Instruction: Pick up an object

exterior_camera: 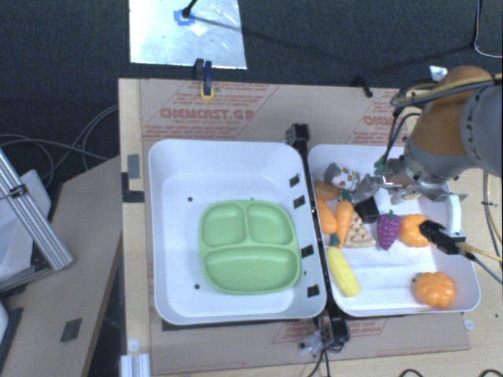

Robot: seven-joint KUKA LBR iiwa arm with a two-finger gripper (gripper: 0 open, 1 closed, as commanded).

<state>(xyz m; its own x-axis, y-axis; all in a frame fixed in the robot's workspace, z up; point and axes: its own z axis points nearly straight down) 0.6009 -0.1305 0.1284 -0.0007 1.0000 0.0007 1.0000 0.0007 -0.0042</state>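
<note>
My jaws [368,197] low in right bin [464,246], over food pile near carrot [343,217] at 9 o'clock side; grip state can't tell. Angled in for pick, prob.

Arm [464,124] was bulky and rounded: grey shell, broad orange band above the wrist. Thin dark cables looped along its upper side. Wrist end carried a cluster of silvery metal parts with black pieces. Gripper [369,197] was small, dark and metallic.
</note>
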